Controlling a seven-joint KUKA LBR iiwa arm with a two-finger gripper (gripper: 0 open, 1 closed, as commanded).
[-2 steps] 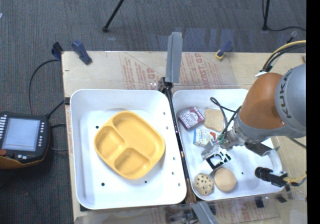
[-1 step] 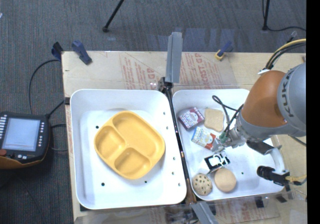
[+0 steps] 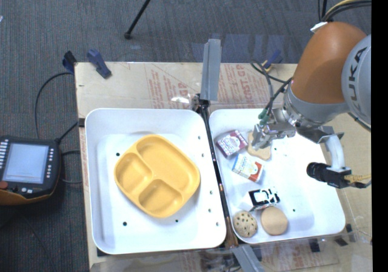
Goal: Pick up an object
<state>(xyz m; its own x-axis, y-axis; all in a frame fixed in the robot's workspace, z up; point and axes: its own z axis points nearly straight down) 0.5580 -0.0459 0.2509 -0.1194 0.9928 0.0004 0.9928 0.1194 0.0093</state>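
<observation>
Nearest the camera, a round speckled cookie [image 3: 245, 223] and a plain tan biscuit [image 3: 274, 220] lie at the right white bin's [image 3: 315, 216] front edge. Farther back, the gripper [image 3: 260, 142] hangs over a flat tan wafer [image 3: 261, 151]; its finger spread cannot be told. A yellow compartment plate [image 3: 157, 174] fills the left white bin [image 3: 100, 143].

The divided tray [image 3: 157, 175] lay in the left bin [image 3: 97, 204]. In the right bin [image 3: 327, 216], a packet [image 3: 231, 143] sat at upper left, a carton [image 3: 248, 168] just below it, and a cookie [image 3: 245, 223] beside a bun [image 3: 274, 220] along the bottom edge.
</observation>
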